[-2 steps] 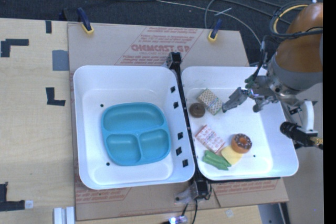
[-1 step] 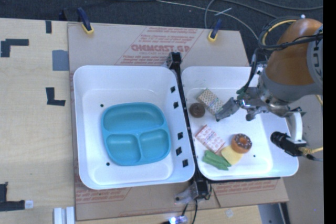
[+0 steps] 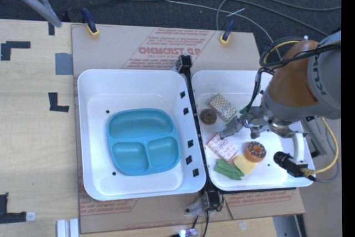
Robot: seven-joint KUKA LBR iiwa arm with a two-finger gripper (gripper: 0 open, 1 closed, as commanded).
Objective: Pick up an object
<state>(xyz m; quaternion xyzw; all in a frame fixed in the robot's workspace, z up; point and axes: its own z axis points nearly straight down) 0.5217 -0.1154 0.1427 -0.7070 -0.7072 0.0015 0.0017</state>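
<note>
Left bin (image 3: 89, 119): one blue three-compartment plate (image 3: 144, 140), lying flat at centre.

Right bin (image 3: 244, 77): six items. Patterned box (image 3: 222, 106) at 11 o'clock; small brown round piece (image 3: 208, 116) just beside it at 9 o'clock. Red-and-white packet (image 3: 222, 147) near centre. Green piece (image 3: 229, 170) at 7 o'clock, touching a yellow block (image 3: 243, 164). Orange-rimmed round object (image 3: 255, 151) at 5 o'clock, against the yellow block.

My gripper (image 3: 233, 129): low over the right bin's centre, between box and packet; I cannot tell how it is set. No item visibly held.
</note>
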